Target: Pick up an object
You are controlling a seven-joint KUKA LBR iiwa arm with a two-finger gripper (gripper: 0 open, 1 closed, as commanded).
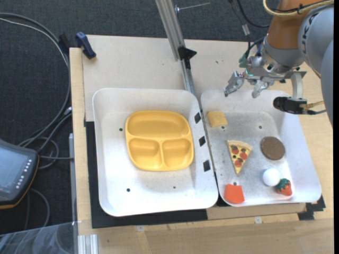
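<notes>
- Dark carpet surrounds a pale wooden counter (pixel 137 62) seen from above, with loose cables trailing at the left and a grey handheld pendant (pixel 13 173) at the left edge of the view.
- On the counter sit two shallow white bins side by side: the left bin (pixel 108 194) and the right bin (pixel 302 157), their inner rims touching along the middle.
- A slanted metal rail (pixel 169 20) runs down from the top of the view to the gap between the bins, and a small dark blue clip (pixel 85 45) lies at the counter's far left corner.
- Near the middle of the left bin lies a yellow divided plate (pixel 159 140).
- In the right bin: a tan square block (pixel 216 119) by the far left corner, a pizza slice (pixel 239 155) in the middle, a brown round disc (pixel 273 148) to its right, an orange piece (pixel 234 193) at the near left corner, and a white ball (pixel 270 177) just beside a strawberry (pixel 284 187) along the near edge.
- The end effector (pixel 244 90) hangs over the far edge of the right bin, its two fingers spread apart with nothing between them.
- The tan square block lies nearest it, slightly to the left and toward the near side; the other pieces are well apart from it.
</notes>
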